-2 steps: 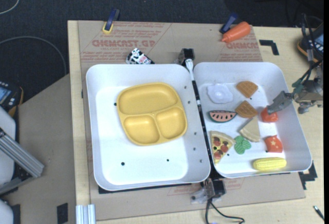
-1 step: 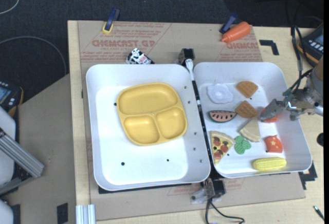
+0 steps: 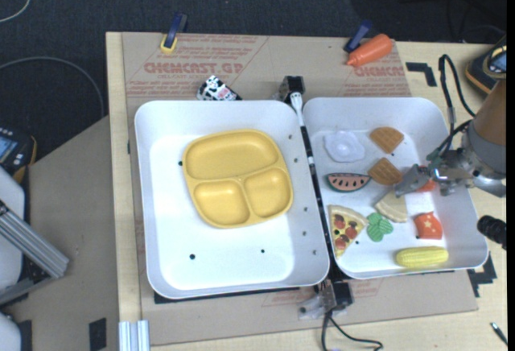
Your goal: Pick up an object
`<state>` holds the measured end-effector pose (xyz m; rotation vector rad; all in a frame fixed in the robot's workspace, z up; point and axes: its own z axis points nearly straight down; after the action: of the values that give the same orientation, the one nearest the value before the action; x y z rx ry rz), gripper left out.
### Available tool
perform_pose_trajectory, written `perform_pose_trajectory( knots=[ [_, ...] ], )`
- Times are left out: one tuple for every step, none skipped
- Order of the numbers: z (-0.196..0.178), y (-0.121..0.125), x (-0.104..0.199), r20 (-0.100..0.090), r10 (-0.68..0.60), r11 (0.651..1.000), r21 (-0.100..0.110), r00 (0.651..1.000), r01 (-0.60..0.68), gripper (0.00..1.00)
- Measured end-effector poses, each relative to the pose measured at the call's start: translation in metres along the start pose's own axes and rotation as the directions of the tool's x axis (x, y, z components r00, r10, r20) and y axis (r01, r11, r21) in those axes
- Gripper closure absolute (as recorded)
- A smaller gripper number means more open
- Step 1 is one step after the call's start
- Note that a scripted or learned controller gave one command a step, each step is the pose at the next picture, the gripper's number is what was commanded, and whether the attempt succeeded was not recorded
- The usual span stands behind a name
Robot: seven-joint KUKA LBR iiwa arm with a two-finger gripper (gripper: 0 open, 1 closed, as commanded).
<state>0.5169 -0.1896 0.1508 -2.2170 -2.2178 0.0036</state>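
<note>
The task names no particular object; the candidates are the toy foods in the right bin (image 3: 451, 120). Nearest the fingers (image 3: 413, 180) are a brown cookie-like piece (image 3: 385, 172) just to their left and a pale slice (image 3: 394, 208) just below them, its upper edge touching or hidden under the tips. Whether the fingers are parted or closed I cannot tell, since they merge into a single grey shape, and nothing is visibly caught between them.

Outward from the fingers:
- a white block (image 3: 420, 202) just below and right, with a red piece (image 3: 428, 225) under it
- a watermelon slice (image 3: 348, 180) further left
- a second brown piece (image 3: 387, 138) above
- a clear round lid-like thing (image 3: 345, 146) above and left
- a green broccoli piece (image 3: 378, 227) and a pizza slice (image 3: 346, 229) below and left
- a yellow corn cob (image 3: 422, 258) well below, near the bin's front wall

The left bin (image 3: 153, 204) lies far to the left and holds a yellow 3-compartment plate (image 3: 236, 177). On the worktop (image 3: 121, 100) beyond the bins lie an orange carrot (image 3: 370, 50) and a small black-and-white toy (image 3: 216, 88).
</note>
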Motion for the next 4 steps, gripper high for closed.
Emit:
perform_pose_trajectory(
  knots=[
    [0.058, -0.003, -0.004, -0.002, 0.002, 1.000, -0.007, 1.000, -0.002, 0.00],
    [0.062, 0.000, -0.002, -0.004, -0.001, 1.000, -0.009, 1.000, 0.001, 0.00],
    [0.048, 0.003, -0.003, 0.002, 0.000, 1.000, -0.020, 1.000, 0.000, 1.00],
    [-0.013, 0.002, -0.011, 0.006, 0.000, 1.000, -0.011, 1.000, 0.000, 1.00]
  ],
)
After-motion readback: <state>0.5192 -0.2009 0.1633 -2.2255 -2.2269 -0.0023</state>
